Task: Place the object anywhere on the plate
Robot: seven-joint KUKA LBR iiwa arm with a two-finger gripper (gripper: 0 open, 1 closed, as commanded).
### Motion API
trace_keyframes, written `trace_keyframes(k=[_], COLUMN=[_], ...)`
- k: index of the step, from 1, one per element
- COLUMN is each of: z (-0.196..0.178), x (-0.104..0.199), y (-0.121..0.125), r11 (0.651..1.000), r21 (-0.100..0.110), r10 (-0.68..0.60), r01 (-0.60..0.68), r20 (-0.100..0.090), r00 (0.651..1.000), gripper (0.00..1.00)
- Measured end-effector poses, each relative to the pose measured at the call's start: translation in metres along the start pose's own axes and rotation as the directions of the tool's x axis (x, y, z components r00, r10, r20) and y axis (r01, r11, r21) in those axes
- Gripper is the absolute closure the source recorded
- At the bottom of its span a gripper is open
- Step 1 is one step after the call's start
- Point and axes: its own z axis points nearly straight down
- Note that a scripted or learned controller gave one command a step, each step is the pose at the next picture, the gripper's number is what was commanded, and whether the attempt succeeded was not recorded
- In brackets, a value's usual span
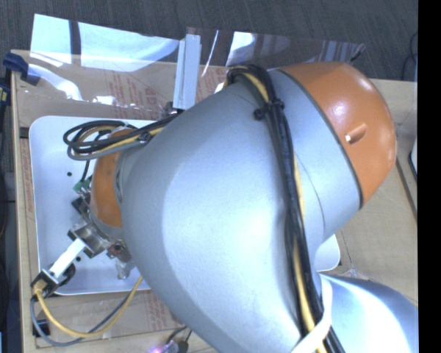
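The arm (228, 219) leans in from the right and bends over the left bin (48, 160). Its grey shell and big orange joint cover (338, 123) stand between the camera and most of the bench (397, 197). The wrist, marked by its orange band (104, 193), points down and to the left, which puts the gripper (95, 241) low over the near left part of the bin floor. That posture suits either reaching for something lying there or setting something down. How far open the gripper is cannot be told, as its working end is small, cluttered with brackets and partly behind the wrist, and nothing can be made out in its hold. Where the object and the plate lie cannot be told either; a fair guess is that they sit under the arm's bulk, since the bare strip of bin along the left wall carries only small dark specks. A loop of black and yellow cable (95, 132) hangs off the wrist above the bin's far side, slack enough to let the wrist turn, and another yellow lead (81, 329) trails past the bin's near edge. As a judgement, the task is somewhere between pick and place, with no placement confirmed
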Motion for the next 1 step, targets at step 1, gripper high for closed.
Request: trace_keyframes(k=[1], z=[-0.1050], x=[-0.0256], y=[0.0541], r11=[0.975], r21=[-0.001], r10=[0.222], r01=[-0.222], r20=[-0.002], r00=[0.975], gripper=[0.00])
